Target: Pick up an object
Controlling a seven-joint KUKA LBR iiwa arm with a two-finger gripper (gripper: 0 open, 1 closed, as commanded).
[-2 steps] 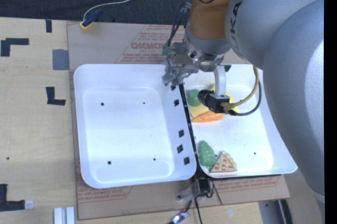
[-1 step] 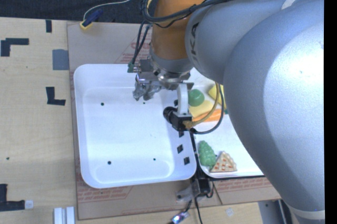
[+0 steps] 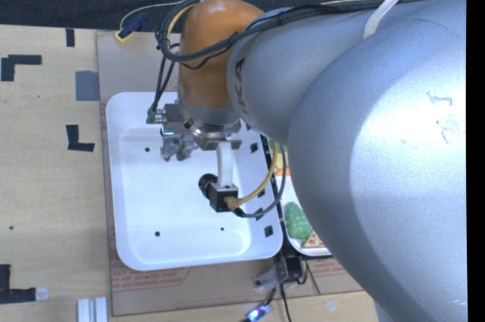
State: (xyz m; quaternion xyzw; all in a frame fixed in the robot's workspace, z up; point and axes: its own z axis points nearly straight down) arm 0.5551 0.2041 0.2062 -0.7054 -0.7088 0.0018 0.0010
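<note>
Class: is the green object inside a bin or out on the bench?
Inside. The green object lies within the right bin, near its left wall, partly under the arm.

Green lumpy object (image 3: pixel 297 223): knobbly surface, dull mid-green, only partly in sight, its right side covered. Lies well apart from the pincer (image 3: pixel 176 151), off to the view's right and lower down. Pale flat piece with an orange edge (image 3: pixel 313 242): just beside the green object, farther from the pincer; kind unclear.
</note>
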